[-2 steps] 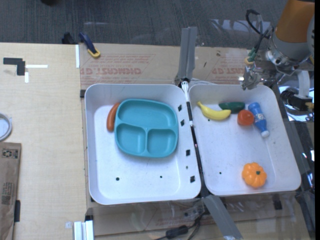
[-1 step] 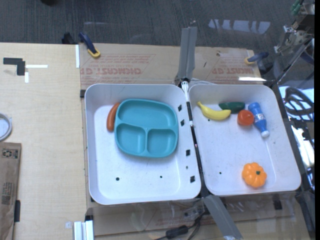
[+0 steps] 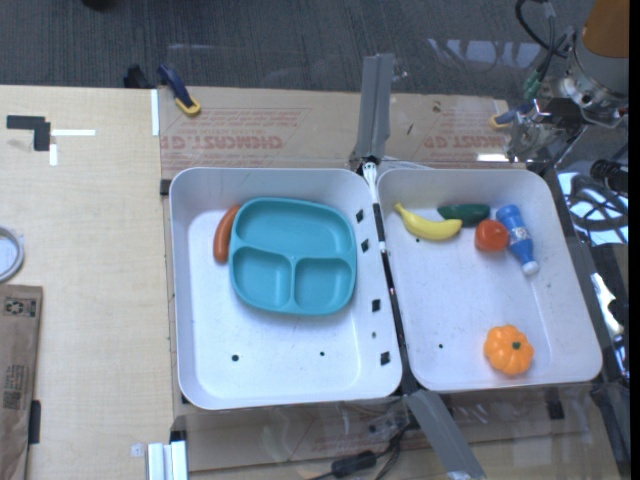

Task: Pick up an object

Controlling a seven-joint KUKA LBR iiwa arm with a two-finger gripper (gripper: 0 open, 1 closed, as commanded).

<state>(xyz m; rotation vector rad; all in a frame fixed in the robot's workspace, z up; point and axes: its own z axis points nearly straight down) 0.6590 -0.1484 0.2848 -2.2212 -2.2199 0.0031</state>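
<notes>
- The arm (image 3: 605,13) sits at the upper right corner, above the far right corner of the right bin (image 3: 570,268).
- Its wrist end (image 3: 560,93) is a tangle of cables and metal parts there; whether the gripper is released or clenched, I cannot tell.
- Nothing can be seen held at it.
- Right bin, far side: a banana (image 3: 428,224), a dark green item (image 3: 463,211) touching the banana's far end, a red-orange ball (image 3: 491,235), and a blue bottle (image 3: 516,236) just beside the ball.
- These lie below and left of the wrist end, apart from it; the bottle is nearest.
- An orange pumpkin (image 3: 508,351) rests near the right bin's front, well apart from the arm.
- Left bin (image 3: 200,368): a teal tray (image 3: 294,256) with an orange sausage (image 3: 224,233) along its left edge.
</notes>
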